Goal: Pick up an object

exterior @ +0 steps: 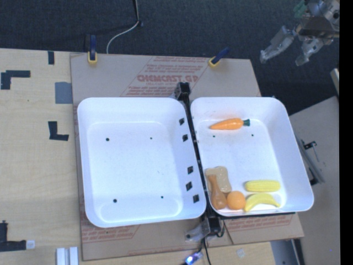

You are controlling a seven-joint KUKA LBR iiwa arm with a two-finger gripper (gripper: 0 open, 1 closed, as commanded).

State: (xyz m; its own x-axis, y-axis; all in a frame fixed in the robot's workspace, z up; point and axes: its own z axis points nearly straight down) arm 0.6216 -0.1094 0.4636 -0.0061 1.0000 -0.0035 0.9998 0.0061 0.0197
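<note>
Carrot (226,125) lies apart; claw (288,51) spread beyond the bin (287,148).

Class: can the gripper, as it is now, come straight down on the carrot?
Probably yes. The carrot lies alone in the right bin, apart from the other food at the near edge, with nothing over it. The gripper, open, hangs beyond the bin's far right corner.

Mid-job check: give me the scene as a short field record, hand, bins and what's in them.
hand: raised over the dark floor past the right bin's far corner, open, nothing between its fingers
left bin: bare white floor
right bin: five items
carrot: far side, alone
corn: near right corner
banana: just nearer than the corn
orange: beside the banana
bread: near left, by the divider
</note>
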